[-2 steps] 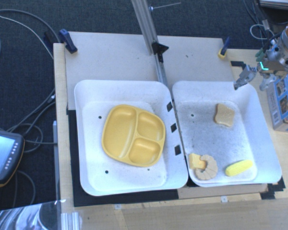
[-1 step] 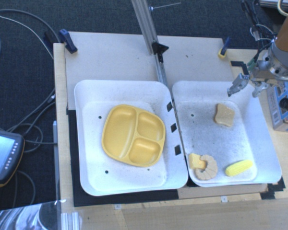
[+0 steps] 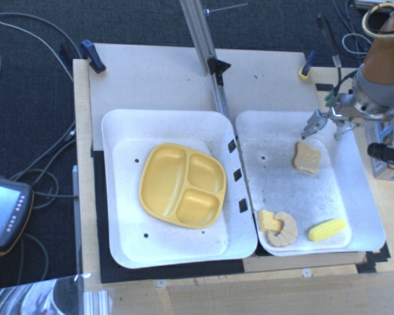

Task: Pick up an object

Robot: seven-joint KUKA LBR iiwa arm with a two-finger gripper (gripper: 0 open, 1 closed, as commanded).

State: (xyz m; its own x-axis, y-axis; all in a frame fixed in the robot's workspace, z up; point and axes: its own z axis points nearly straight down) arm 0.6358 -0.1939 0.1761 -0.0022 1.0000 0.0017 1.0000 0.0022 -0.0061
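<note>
Two white bins: left bin (image 3: 118, 176) and right bin (image 3: 361, 195); one yellow divided plate (image 3: 182, 185) in the left. Right bin has 3 food items: one bread slice (image 3: 307, 157); one corn cob (image 3: 327, 229); one tan-and-yellow piece (image 3: 278, 227), kind unclear.

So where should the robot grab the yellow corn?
Probably across the middle of the corn, coming straight down from above. It lies flat and long in the right bin, slightly slanted, so the tool should pinch its narrow sides, which look clear of the neighbouring food.

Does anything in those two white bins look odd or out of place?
Nothing spilled or broken. The yellow divided plate sits askew in the left bin, turned at a slant to its walls.
</note>
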